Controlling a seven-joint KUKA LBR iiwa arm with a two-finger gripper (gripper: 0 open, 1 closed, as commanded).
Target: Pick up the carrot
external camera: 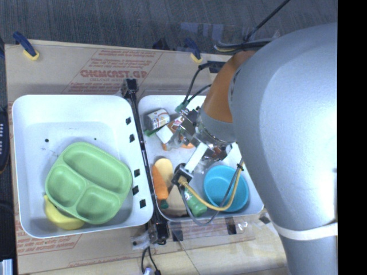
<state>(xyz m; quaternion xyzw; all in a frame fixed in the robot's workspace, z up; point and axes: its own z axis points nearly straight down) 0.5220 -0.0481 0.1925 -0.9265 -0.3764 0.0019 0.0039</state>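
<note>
Brown cardboard [86,76] is covering the bench under two white bins. The carrot [159,182] is lying in the bin by the arm [163,103], against the wall next to the other bin [57,119], near the front. A pale yellow thing [164,166] is touching its far end. A blue bowl [221,191] is sitting close by. The gripper [183,128] is hanging over the back of this bin, and I cannot tell if it is open or shut. I think it may be bumping the wall or grabbing the yellow thing instead. A green plate [89,179] is resting in the other bin. Dark floor [114,10] is showing behind the bench.
</note>
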